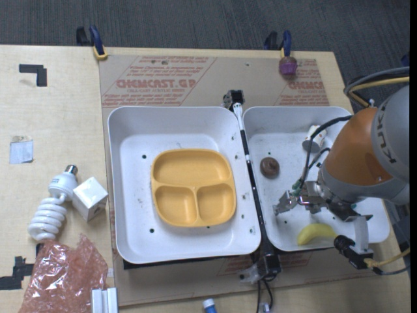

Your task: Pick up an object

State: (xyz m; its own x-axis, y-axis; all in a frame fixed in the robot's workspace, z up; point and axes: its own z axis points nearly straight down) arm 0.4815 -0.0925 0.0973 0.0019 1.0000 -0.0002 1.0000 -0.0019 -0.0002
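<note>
Arm: a grey arm (384,155) with an orange band is being seen reaching in from the right, its bulk being held over the right bin.

Gripper: the gripper (287,204) is being held low inside the right bin, pointing leftward toward the bin's middle floor. Whether the jaws are parted or closed cannot be told; the metal tip is too small and cluttered. Nothing is being seen between them.

Right bin: the right bin (277,126) is being occupied by two objects and the arm's wrist.

Yellow banana: a yellow banana (315,233) is being seen lying on the floor of the right bin near its front wall, just below and to the right of the gripper tip, apart from it.

Brown object: a small round brown object (270,167) is being seen resting on the right bin's floor near the left wall, above and left of the gripper, apart from it.

Left bin: the left bin (130,175) is being occupied by a yellow divided plate (193,187), lying flat at its centre, three compartments facing up.

Bench, left side: a spiral light bulb (53,207), a small white cube (90,198) touching or just beside it, and crumpled pink plastic wrap (62,276) are being seen lying outside the bins.

Back edge: a purple object (288,65) is being seen sitting near a clamp behind the right bin.
</note>
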